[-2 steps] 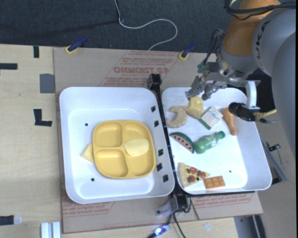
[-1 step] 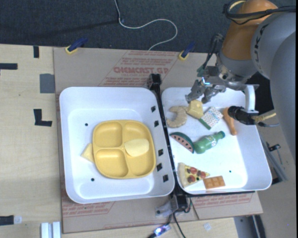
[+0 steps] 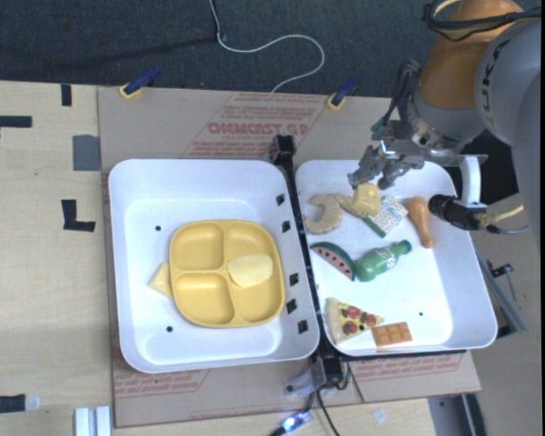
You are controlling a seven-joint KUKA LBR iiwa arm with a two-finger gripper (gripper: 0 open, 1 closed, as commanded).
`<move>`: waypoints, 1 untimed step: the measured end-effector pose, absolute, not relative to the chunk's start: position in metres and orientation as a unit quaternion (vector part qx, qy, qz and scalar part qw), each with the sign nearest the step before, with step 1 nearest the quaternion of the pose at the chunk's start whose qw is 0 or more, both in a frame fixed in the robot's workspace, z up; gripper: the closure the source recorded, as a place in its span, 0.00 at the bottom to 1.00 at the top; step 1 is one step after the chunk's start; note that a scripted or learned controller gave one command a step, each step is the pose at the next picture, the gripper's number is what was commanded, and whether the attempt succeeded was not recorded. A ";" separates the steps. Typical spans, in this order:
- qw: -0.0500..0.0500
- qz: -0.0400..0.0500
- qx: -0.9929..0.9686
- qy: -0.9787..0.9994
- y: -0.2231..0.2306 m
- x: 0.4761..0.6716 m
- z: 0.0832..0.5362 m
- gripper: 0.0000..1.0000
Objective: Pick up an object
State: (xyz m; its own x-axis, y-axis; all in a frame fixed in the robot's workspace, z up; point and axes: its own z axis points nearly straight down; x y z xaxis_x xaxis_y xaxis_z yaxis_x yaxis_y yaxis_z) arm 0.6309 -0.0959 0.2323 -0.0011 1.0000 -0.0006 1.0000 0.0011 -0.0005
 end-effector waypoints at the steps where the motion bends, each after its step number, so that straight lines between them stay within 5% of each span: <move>1: 0.000 -0.002 0.707 0.707 -0.100 0.630 0.220 1.00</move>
